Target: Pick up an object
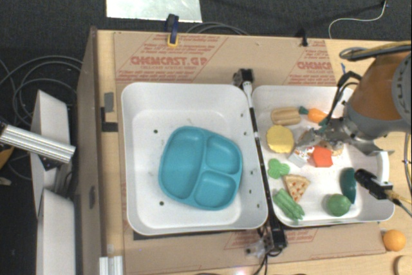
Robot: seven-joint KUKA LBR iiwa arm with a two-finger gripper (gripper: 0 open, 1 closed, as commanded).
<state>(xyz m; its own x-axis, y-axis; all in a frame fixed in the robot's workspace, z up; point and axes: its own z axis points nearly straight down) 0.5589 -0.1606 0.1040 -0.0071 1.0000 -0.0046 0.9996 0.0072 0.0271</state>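
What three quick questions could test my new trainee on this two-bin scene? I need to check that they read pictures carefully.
1. True or false: the blue divided tray lies in the left bin.
2. Which lies nearest the gripper? A) red block B) pizza slice C) green ball
3. What small thing lies on the bench, outside the right bin, near its lower right corner?

Key: 1 true; 2 A; 3 an orange ball.

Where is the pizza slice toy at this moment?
In the camera view, the pizza slice lies in the right bin, near its front left part, just below the green leaf toy and above the green bean pod.
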